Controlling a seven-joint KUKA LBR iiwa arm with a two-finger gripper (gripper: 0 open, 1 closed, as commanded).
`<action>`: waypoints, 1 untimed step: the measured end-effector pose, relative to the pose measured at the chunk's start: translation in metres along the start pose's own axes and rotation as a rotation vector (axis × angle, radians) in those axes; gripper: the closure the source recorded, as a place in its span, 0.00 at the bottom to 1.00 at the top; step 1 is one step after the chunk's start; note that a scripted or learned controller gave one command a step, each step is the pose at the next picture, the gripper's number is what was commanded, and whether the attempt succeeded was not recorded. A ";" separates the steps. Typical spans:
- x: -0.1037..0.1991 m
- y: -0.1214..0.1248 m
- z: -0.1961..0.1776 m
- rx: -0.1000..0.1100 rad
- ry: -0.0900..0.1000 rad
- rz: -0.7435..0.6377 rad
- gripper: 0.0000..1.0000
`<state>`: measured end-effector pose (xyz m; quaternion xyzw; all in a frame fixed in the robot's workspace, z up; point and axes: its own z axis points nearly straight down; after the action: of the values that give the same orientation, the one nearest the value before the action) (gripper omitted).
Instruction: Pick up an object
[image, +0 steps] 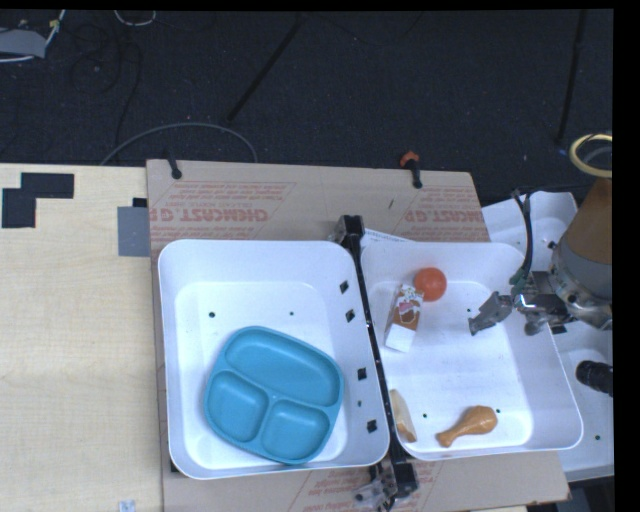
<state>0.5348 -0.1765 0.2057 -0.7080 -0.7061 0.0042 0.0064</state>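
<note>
The right bin (540, 395) holds a small bottle with a brown label (404, 316) lying near its left wall, a red-orange ball (431, 283) just beyond it, a tan drumstick-shaped toy (466, 426) near the front, and a pale bread-like piece (402, 415) at the front left corner. My gripper (492, 312) hangs over the right half of this bin, its dark fingers pointing left. It stands about a hand's width right of the bottle and the ball, with nothing seen between the fingers.
The left bin (190, 290) holds a blue three-compartment plate (273, 393). A black divider clamp (352, 232) joins the two bins at the back. Cardboard lies under the bins, and a wooden bench top extends to the left.
</note>
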 end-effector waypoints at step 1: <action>0.000 0.003 -0.007 -0.012 -0.002 -0.003 0.00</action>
<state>0.5376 -0.1763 0.2129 -0.7071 -0.7071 0.0007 0.0016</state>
